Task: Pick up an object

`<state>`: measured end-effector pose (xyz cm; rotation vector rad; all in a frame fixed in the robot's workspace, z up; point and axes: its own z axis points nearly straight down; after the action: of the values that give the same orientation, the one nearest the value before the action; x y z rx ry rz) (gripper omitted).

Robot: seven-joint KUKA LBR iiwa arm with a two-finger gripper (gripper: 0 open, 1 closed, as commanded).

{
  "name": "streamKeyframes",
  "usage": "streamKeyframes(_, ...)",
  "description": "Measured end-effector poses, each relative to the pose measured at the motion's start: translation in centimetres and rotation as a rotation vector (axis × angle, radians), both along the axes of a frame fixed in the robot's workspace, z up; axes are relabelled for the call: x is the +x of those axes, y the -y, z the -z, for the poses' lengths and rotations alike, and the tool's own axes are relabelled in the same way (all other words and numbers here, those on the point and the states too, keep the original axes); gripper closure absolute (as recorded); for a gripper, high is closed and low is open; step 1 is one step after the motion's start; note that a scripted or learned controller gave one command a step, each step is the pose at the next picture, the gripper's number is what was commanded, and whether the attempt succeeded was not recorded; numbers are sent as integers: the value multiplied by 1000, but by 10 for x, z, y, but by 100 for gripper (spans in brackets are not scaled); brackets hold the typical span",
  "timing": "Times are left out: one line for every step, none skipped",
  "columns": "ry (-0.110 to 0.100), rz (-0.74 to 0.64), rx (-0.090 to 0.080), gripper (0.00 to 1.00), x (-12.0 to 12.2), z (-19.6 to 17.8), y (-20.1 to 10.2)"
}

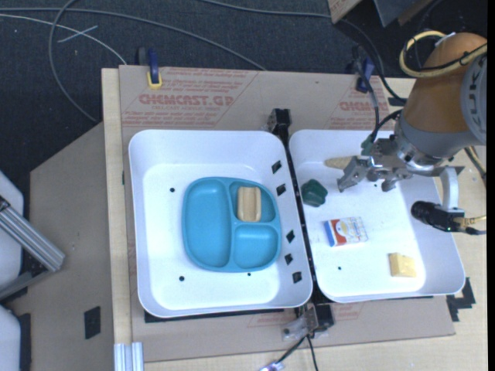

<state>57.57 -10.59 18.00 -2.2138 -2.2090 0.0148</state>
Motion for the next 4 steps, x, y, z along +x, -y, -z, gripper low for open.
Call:
streamKeyframes(15,-3,-2,0,3,-8,0)
streamKeyframes(9,-3,-1,0,3,54,-5)
streamKeyframes(11,-2,-1,0,3,98,-6)
streamKeyframes(16,-1,-1,100,4,84,-6)
